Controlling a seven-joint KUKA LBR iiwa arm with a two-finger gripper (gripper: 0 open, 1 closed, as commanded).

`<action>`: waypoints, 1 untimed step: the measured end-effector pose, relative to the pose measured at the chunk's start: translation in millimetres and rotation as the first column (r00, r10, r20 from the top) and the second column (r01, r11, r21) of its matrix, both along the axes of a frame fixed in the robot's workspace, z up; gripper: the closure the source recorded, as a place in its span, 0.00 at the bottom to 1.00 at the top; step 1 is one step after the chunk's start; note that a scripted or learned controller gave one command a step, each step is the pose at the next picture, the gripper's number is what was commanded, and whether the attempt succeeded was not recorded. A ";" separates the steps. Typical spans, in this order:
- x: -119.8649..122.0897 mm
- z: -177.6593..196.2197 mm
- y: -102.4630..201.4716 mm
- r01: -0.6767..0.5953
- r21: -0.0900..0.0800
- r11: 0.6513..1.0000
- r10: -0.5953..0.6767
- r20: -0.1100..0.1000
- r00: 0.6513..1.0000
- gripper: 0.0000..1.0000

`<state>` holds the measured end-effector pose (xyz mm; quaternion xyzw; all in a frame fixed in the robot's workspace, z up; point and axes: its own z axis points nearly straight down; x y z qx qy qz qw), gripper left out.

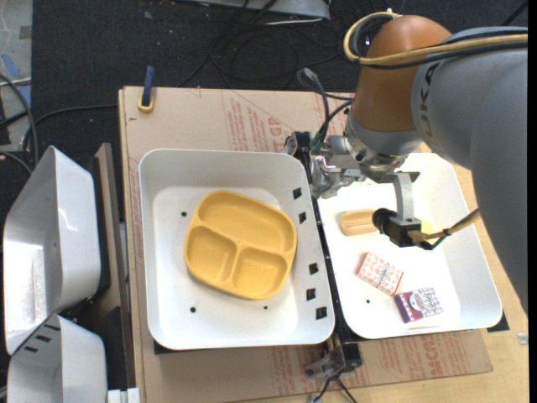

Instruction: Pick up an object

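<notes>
In the right white bin [474,296] lie three things. A tan, bun-like piece [355,222] rests near the bin's left wall. A pink patterned packet [379,273] lies below it, and a purple and white packet [418,304] sits closer to the front. My gripper [325,173] hangs over the far left corner of this bin, just above the tan piece and apart from it. The grey arm with its orange band [403,40] covers the bin's far part. A yellow divided plate [239,243] lies in the left bin [155,225].
Both bins rest on a brown cardboard sheet [243,116] with a small blue and yellow clamp [147,89] at its far left corner. Two more white tubs [50,225] stand off the bench at the left. Cables run across the dark floor behind.
</notes>
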<state>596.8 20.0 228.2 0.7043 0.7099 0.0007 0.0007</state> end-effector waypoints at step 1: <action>10.5 -2.4 43.4 0.000 0.001 1.000 0.000 0.000 1.000 1.00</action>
